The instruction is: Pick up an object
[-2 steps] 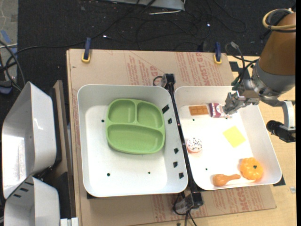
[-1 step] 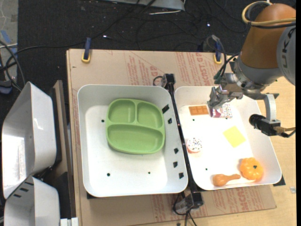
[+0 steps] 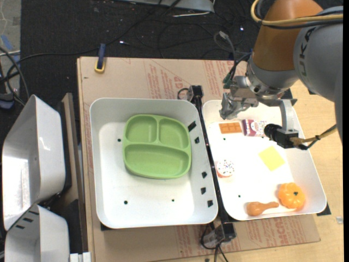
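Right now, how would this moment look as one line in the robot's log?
gripper: over right bin far corner, by orange waffle | holding: nothing seen | left bin: green tray | pick: not yet done

Two white bins on the bench, arm poking into the right one

The left bin has a green divided plate sitting a bit above its middle. The arm comes in from the upper right of the frame, and its gripper hangs over the top left corner of the right bin, just above an orange waffle-looking piece. Right of that lies a small dark red and white packet. Mid-bin there's a yellow square, and near the left wall a frosted donut. Along the bottom: an orange pumpkin with an orange gourd-shaped thing just left of it.
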`<state>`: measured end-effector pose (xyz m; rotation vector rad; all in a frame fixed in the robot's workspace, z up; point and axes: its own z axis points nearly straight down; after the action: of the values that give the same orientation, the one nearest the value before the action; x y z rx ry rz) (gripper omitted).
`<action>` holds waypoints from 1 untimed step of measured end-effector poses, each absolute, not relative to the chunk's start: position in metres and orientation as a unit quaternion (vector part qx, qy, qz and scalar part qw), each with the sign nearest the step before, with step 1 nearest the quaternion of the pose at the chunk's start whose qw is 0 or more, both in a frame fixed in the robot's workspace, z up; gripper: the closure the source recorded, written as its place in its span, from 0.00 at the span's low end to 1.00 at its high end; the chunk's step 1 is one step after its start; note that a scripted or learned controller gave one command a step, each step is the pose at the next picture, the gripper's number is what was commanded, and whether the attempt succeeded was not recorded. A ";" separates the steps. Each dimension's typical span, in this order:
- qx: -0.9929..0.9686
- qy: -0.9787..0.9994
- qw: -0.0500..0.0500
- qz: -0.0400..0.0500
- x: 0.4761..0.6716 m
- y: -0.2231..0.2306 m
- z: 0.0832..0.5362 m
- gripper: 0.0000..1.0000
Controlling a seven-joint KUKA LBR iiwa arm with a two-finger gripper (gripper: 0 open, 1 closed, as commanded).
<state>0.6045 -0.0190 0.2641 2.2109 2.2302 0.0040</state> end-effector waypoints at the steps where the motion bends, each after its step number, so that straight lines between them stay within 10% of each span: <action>1: 0.704 0.710 0.000 0.000 0.613 0.032 0.247 1.00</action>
<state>0.6131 0.0321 0.2465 2.2134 2.2305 -0.0006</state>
